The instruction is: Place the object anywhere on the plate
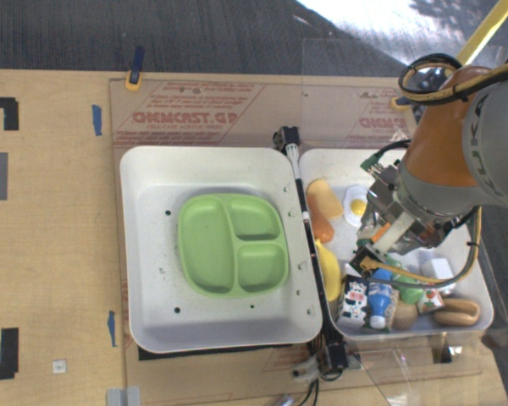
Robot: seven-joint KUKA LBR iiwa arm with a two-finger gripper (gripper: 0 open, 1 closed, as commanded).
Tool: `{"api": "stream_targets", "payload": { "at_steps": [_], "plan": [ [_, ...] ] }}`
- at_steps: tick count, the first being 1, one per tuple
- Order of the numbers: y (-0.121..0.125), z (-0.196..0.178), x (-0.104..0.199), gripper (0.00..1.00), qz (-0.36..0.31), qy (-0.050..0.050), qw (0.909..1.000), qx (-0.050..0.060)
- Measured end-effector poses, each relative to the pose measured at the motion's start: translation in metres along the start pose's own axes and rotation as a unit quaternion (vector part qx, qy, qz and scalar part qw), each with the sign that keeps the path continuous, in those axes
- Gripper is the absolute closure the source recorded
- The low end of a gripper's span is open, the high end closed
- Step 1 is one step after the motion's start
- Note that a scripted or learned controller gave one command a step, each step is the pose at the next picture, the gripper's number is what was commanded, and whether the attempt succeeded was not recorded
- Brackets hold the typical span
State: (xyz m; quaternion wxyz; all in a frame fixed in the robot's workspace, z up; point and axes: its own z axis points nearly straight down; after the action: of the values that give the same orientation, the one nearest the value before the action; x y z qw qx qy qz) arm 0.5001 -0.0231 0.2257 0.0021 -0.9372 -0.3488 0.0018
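From my seat I see the gripper (374, 256) low in the right bin (483, 307), its tip down among the clutter near the bin's middle. Whether it has hold of anything I cannot tell — the wrist and its cables cover that spot.

Just around it lies the pile: a yellow banana-like piece (328, 271) along the left wall, an orange cylinder (323, 205) above it, a fried-egg toy (356, 204) beside that, a black-and-white carton (353, 301), a blue-topped bottle (378, 300) and a brown bread-like roll (455, 313) toward the near edge. Which of these is the object to be moved I cannot say; the arm is closest to the small items by the carton.

Further out, in the left bin (144, 252), the green plate (233, 244) sits near the centre with its three compartments bare.

My judgement: the task is at its early stage. Nothing is on the plate, so a secure pick, the lift over the divider between bins and the set-down are all left to do.
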Motion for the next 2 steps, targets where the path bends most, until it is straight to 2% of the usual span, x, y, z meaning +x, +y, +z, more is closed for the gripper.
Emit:
{"api": "stream_targets", "payload": {
  "at_steps": [1, 2],
  "plan": [
    [-0.058, 0.004, 0.048, 1.0, -0.088, -0.002, 0.9961, 0.002],
    [-0.084, 0.015, 0.091, 1.0, -0.136, 0.0, 0.9907, -0.002]
  ]
}}
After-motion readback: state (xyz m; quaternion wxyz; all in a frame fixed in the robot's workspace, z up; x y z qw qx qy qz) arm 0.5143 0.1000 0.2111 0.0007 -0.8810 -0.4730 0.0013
